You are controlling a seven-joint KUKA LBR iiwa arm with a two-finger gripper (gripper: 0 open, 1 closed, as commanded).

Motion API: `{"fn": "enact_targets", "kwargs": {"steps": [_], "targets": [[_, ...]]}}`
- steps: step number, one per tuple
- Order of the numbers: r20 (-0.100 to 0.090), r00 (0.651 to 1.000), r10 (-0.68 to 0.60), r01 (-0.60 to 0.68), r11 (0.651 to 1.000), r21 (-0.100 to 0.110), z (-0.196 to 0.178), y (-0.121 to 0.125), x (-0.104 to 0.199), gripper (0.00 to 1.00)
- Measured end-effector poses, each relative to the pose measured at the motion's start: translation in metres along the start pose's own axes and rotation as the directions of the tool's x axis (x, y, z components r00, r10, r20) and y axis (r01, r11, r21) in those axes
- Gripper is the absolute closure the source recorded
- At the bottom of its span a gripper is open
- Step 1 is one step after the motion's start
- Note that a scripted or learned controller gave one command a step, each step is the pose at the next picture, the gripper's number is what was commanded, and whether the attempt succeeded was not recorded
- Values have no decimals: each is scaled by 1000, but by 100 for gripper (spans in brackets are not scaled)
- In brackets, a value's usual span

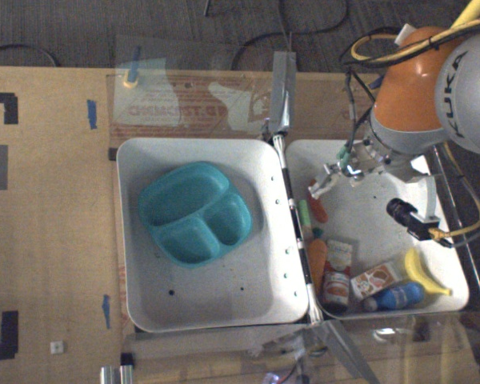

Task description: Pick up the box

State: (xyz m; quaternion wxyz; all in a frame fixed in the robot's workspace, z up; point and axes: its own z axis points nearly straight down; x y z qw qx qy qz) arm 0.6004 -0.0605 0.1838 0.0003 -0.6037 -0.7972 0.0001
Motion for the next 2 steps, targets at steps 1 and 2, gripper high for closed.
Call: {"fn": "enact_targets", "kwargs": {"steps": [1,2], "targets": [[3,999,-43,43,999,-10,95,-38,-29,0],[3,996,92,-92,996,-12,95,-91,-14,0]]}}
